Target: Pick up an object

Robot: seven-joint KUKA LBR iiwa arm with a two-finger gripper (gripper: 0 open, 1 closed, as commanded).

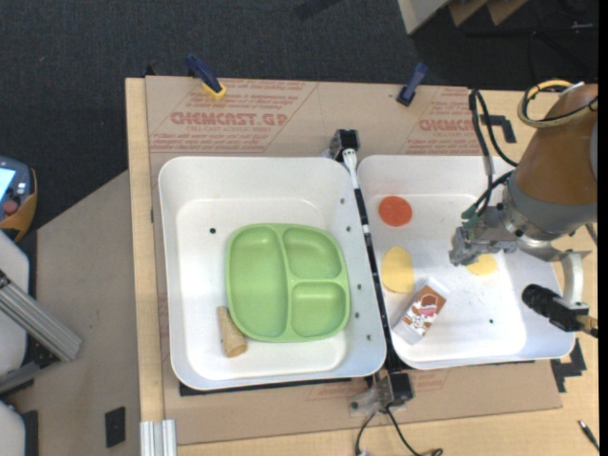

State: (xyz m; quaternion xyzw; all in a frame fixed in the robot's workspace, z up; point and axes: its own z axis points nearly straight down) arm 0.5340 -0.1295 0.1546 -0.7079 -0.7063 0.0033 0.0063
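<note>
Cardboard-topped bench [285,112] under two white bins [180,283]; dark carpet [142,17] around.

Tray [285,281] in left bin [180,255], carton [420,313] in right bin [446,350]

arm [556,174] reaching left — gripper [470,245] low

I read "CHEMCAST GP" in red print on the brown cardboard sheet [237,112] under the bins, repeated partly at right.
</note>
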